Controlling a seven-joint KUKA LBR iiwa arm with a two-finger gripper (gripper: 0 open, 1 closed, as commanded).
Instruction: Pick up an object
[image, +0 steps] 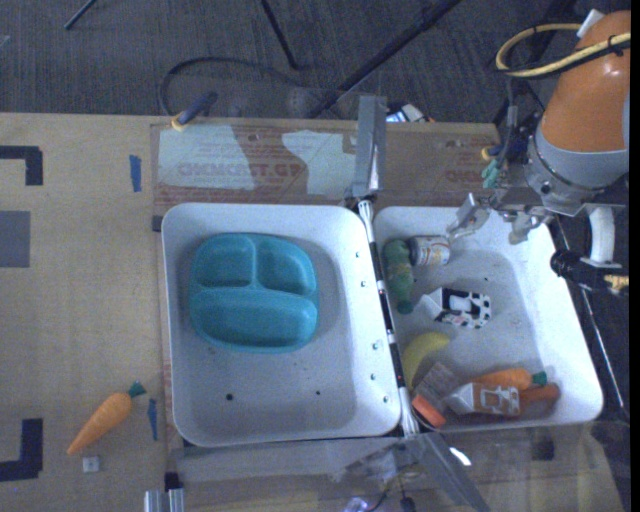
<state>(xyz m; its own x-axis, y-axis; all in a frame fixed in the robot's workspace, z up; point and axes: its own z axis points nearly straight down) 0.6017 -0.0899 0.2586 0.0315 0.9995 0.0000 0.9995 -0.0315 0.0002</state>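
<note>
On the counter (80, 300), a toy carrot (100, 421) lies at 8 o'clock. The left bin (200, 400) holds a blue tray (253, 291). At 2 o'clock, the tool (494, 219) (fingers spread, holding nothing) hangs beside a small can (431, 250) in the right bin (560, 330).

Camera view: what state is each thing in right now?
Blue divided plastic plate: flat in left white bin.
Small tin can: lying on its side in right white bin.
Orange toy carrot: lying on bench, outside bins.
End effector: above right bin, holding nothing visible.
</note>
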